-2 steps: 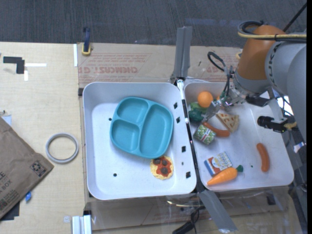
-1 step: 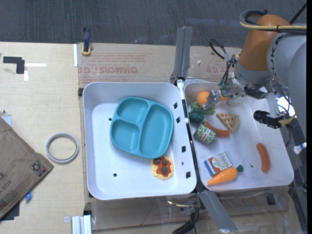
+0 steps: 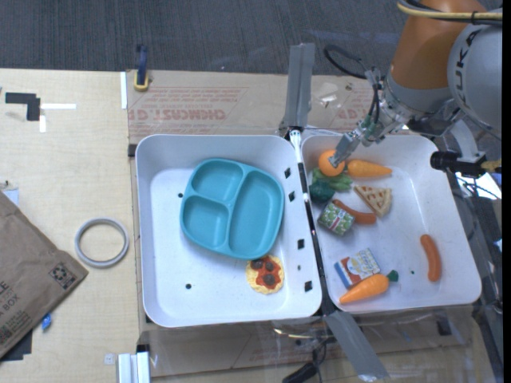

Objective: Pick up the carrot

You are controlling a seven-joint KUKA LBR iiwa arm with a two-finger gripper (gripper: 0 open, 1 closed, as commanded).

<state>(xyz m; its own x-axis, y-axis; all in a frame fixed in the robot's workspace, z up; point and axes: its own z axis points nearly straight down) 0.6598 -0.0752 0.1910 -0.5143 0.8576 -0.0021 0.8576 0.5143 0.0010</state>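
Gripper (image 3: 342,156) low over the right bin's (image 3: 459,290) far left corner, tip at a round orange item (image 3: 329,164); jaw opening cannot tell. Carrot (image 3: 366,287) lies near the bin's front edge, beside a small carton (image 3: 356,266), well apart from the gripper.

Fingers (image 3: 342,155) touch an orange fruit (image 3: 329,164) beside a carrot (image 3: 368,168).

Robot lab, bench (image 3: 64,182), white bins (image 3: 152,238), toy food (image 3: 266,274)
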